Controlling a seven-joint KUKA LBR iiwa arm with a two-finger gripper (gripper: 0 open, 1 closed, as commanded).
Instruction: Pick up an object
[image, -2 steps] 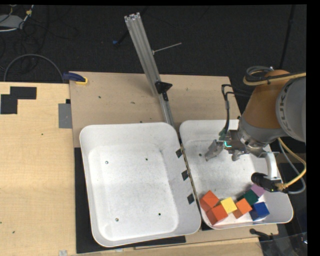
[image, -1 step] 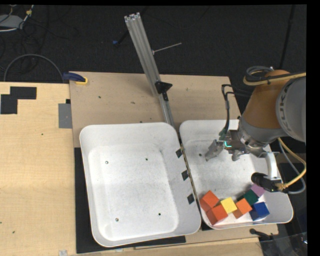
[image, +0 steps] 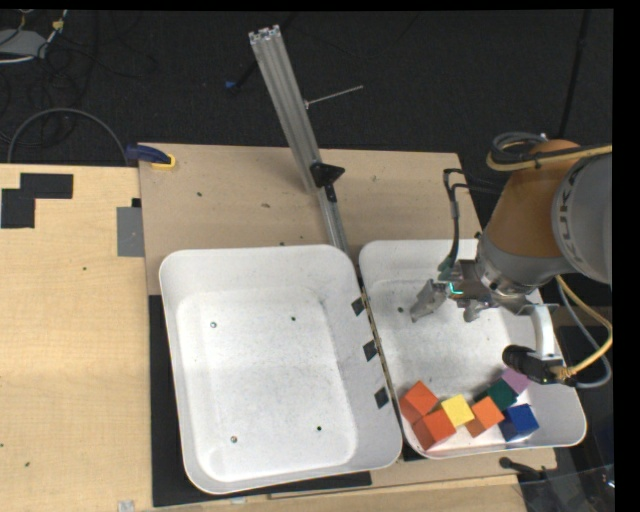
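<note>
Camera view: the gripper (image: 447, 297) hangs over the upper part of the right bin (image: 400, 262), its fingers spread apart with nothing between them. The coloured blocks (image: 466, 411) lie clustered at the lower right of the frame, well apart from the claw, so the pick appears not yet begun. No legible labels or writing.

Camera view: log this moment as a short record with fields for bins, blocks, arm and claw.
bins: left bin and right bin, side by side on the bench
blocks: red, yellow, orange, green, blue and purple, clustered in the right bin's near corner
arm: over the right bin
claw: above the bin floor, apart from the blocks
</note>
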